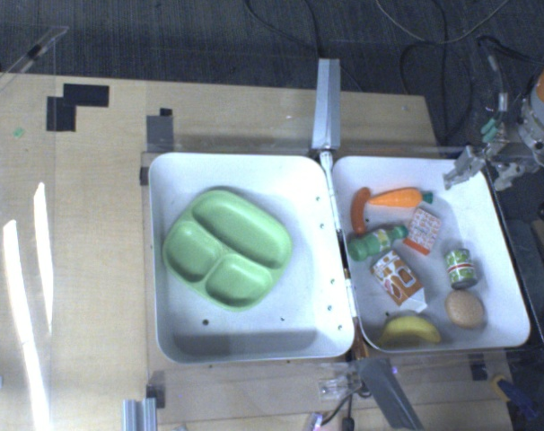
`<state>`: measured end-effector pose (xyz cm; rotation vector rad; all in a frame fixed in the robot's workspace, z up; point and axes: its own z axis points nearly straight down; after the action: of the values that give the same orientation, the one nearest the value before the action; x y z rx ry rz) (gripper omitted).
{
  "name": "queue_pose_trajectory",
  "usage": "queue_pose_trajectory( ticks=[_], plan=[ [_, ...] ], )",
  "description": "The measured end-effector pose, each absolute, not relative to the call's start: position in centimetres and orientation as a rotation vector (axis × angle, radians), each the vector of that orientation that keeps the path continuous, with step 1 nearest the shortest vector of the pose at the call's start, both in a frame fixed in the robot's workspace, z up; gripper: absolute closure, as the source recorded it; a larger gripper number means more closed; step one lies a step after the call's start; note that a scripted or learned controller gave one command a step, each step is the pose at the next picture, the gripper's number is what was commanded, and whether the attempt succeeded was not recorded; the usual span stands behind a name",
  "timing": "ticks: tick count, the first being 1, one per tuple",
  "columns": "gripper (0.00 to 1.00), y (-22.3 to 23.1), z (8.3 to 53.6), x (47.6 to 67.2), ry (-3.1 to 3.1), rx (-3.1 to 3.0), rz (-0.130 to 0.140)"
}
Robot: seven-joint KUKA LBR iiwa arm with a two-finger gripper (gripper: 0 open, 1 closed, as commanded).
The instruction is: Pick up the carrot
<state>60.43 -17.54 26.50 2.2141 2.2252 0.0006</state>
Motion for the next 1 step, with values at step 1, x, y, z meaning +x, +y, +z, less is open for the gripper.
queue_pose_trajectory(
  ticks=[1],
  plan=[
    [0.0, -11.26, 16.96, 66.2, 2.275, 2.165, 0.002]
  ],
)
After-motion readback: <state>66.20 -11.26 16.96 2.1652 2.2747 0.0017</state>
